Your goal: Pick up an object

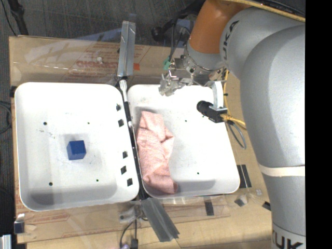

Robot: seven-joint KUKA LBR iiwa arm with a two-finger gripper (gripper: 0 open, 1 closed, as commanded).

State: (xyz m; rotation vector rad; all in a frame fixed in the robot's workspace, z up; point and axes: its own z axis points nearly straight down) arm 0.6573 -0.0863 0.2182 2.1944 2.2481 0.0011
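You see two shallow white bins side by side on a brown table (pixel 62 61). Their rims are rounded and smooth, and they touch along a middle line with small black clips.

The left bin (pixel 31 108) has lots of open floor. A small blue cube (pixel 76 149) sits there alone, a bit left of the bin's middle and nearer the near side. It has flat faces and sharp corners. It is well apart from every wall, so there is room all around it.

The right bin (pixel 207 160) holds a pink cloth (pixel 154 152). The cloth is soft, crumpled and folded, and it lies long from far to near. It rests just beside the bin's left wall. The right half of this bin's floor is bare white.

The big grey arm (pixel 270 97) with its orange band (pixel 210 19) comes in from the right. Your claw (pixel 170 84) hangs over the far edge of the right bin, near its far left corner. It is apart from the cloth and well apart from the cube. You cannot tell if the claw is wide or narrow, because it looks too small and cluttered. Nothing shows between its tips.
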